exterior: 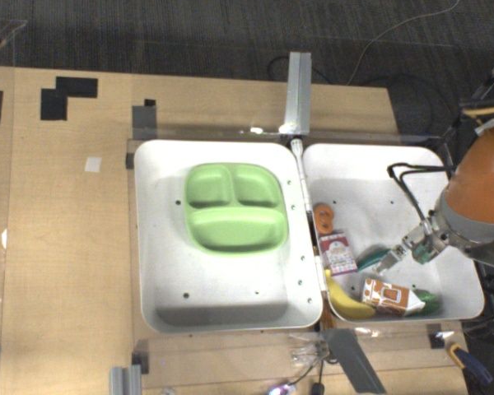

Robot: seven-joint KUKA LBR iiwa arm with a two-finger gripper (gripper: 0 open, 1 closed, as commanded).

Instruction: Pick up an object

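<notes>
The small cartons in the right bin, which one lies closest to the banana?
The brown-and-white carton, touching the banana's right end; the reddish carton sits above it.

left white plastic bin (pixel 152 245): green divided plastic tray (pixel 234 206) inside | right white plastic bin (pixel 354 171): yellow banana (pixel 346 300) front-left; small printed carton (pixel 337 253) behind it; orange-brown box (pixel 390 296) right of banana

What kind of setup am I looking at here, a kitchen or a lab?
Likely a robotics lab bench: two white bins on a wooden bench, toy-like items such as a banana and a green divided tray, carpet floor, loose cables.
</notes>
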